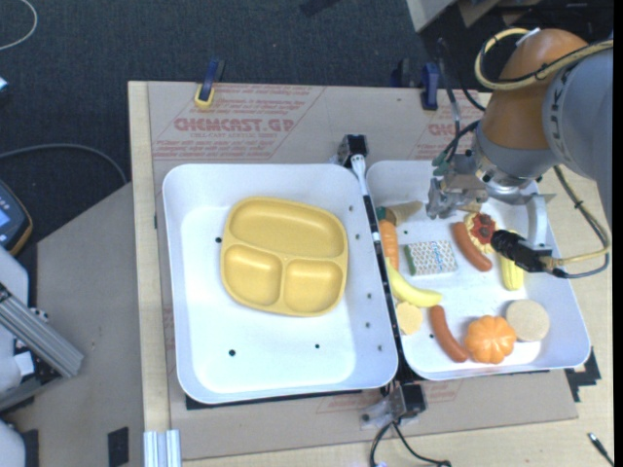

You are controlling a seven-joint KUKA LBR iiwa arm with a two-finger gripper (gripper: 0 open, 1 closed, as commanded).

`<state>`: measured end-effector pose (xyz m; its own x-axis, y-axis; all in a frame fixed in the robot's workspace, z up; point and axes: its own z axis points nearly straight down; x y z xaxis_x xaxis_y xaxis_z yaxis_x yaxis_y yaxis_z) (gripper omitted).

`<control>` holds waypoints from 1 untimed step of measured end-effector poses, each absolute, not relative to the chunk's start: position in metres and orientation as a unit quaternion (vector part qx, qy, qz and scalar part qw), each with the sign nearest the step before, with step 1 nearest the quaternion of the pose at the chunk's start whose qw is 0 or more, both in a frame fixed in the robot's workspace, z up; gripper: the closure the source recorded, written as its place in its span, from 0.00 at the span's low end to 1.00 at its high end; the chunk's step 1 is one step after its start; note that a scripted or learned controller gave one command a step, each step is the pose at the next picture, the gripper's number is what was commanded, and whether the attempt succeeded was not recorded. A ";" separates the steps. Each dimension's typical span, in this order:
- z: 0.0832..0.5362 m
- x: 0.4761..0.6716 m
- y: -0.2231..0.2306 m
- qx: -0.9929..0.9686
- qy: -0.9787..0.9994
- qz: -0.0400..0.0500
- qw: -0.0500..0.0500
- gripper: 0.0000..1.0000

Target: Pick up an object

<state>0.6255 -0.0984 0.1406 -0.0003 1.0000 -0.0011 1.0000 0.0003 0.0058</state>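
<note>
Tool (440, 202) over right bin's (574, 343) far end | finger state: cannot tell | toy food crowds near half | left bin (185, 261) holds yellow tray (284, 255)

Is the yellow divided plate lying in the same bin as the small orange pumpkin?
No, the yellow divided plate lies in the left bin, while the pumpkin sits in the right bin.

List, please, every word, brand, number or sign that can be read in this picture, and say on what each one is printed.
"CHEMCAST GP", in red capitals, on the brown board under the two white bins, behind the left bin.
The smaller red print around it on the board: too blurred to read.
The same red print, partly seen on the board behind the right bin: too blurred to read.
The small checked packet in the right bin: no readable text.
</note>
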 end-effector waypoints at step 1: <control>0.184 0.629 -0.097 0.707 0.707 0.002 0.003 1.00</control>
